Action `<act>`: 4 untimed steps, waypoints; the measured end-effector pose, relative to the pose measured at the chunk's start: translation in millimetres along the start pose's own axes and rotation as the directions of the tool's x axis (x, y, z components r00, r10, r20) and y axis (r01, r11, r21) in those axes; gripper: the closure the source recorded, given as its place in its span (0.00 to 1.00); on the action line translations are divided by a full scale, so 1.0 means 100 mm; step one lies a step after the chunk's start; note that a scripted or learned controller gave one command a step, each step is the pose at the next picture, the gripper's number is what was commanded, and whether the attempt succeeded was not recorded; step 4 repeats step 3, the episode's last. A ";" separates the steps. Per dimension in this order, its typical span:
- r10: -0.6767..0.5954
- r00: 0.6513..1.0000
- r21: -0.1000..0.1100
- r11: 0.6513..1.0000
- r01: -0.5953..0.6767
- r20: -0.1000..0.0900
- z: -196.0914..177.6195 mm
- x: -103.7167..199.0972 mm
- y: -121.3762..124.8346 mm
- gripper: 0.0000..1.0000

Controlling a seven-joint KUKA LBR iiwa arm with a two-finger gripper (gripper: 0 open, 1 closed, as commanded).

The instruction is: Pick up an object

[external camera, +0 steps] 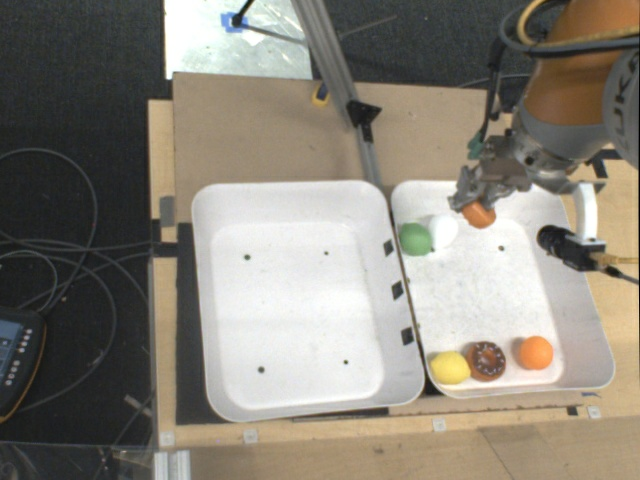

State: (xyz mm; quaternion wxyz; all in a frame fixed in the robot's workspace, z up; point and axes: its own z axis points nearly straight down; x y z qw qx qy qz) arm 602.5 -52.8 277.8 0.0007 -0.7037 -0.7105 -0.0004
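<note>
My gripper (478,206) hangs over the right bin's (500,278) far end, fingers clamped on a small orange object (480,214). I see a green ball (415,238) just left of it; a lemon (450,367), chocolate doughnut (487,360) and orange (536,352) lie well nearer me.

Two shallow white plastic bins (300,298) carry small dark dots on their floors. In the right one, at its ten o'clock corner, sits a round green ball (415,238) beside a white ball (442,231). At six o'clock lie a yellow lemon-shaped toy (450,367), a brown ring doughnut with pale speckles (487,360) and an orange ball (536,352). The grey arm's wrist band (580,58) is orange.
</note>
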 end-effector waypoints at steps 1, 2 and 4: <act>0.000 1.000 0.000 1.000 0.000 -0.001 0.02 0.52 -0.07 1.00; -0.001 1.000 0.001 1.000 0.001 -0.001 0.02 1.03 -0.28 1.00; 0.000 1.000 0.002 1.000 0.000 -0.001 0.19 1.44 -0.43 1.00</act>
